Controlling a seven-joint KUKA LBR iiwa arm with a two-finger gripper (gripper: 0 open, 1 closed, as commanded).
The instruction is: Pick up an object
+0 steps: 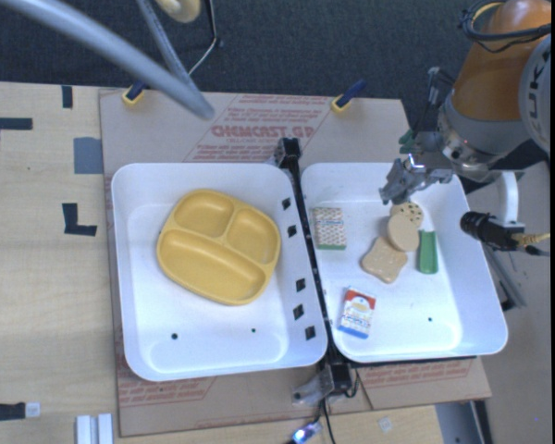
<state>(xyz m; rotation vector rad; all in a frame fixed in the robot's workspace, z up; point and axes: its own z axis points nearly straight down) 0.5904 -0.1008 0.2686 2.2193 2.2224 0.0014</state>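
We judge the task as barely begun: nothing is lifted, and every object lies flat on a bin floor. In the right bin [462, 326] we see a round tan cracker-like piece [405, 227] overlapping a tan bread-shaped piece [384, 261], with a green stick [427, 251] just beside them toward the bin's right wall. A small patterned packet [328, 228] lies near the divider between the bins, and a red, white and blue carton [357, 313] sits toward the bin's near edge. The left bin [134, 276] carries a yellow divided tray [220, 245].

The end effector [400, 185] hangs over the far part of the right bin, just beyond the round piece. We see nothing gripped by it, and we cannot tell whether it is released or clenched, nor whether it touches the bin floor. The descent, grasp and lift all remain to be done.
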